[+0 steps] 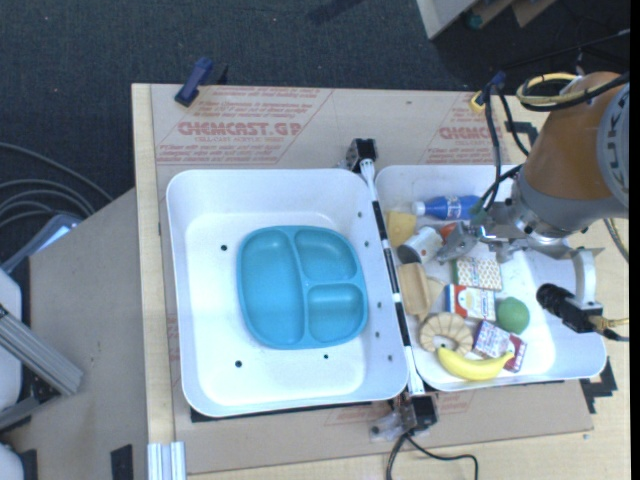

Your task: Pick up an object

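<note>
Tool (470, 240) over right bin (585, 363), dark carpet (150, 18)

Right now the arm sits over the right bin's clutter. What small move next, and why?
Probably lower the gripper straight down a little. It hangs over the packed items in the right bin, near the small patterned carton, with nothing seen between its fingers. The blue tray lies alone in the left bin.
</note>
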Controlling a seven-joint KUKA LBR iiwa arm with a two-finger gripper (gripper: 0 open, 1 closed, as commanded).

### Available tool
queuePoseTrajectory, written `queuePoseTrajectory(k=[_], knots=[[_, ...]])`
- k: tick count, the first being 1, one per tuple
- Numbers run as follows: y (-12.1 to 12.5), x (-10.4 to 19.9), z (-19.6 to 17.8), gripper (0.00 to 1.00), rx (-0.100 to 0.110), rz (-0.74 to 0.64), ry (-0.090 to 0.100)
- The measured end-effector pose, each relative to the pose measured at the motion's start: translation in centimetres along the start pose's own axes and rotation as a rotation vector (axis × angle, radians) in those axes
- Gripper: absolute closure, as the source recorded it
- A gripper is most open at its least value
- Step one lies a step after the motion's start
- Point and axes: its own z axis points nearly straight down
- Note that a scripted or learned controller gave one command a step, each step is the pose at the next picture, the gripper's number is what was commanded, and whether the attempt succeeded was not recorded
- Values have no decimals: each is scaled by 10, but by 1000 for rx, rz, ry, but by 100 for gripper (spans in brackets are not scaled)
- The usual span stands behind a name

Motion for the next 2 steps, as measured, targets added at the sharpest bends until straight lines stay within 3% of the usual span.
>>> queuePoseTrajectory(k=[1, 2], knots=[[38, -8, 74, 0, -2, -1, 0], [39, -8, 64, 100, -4, -1, -1]])
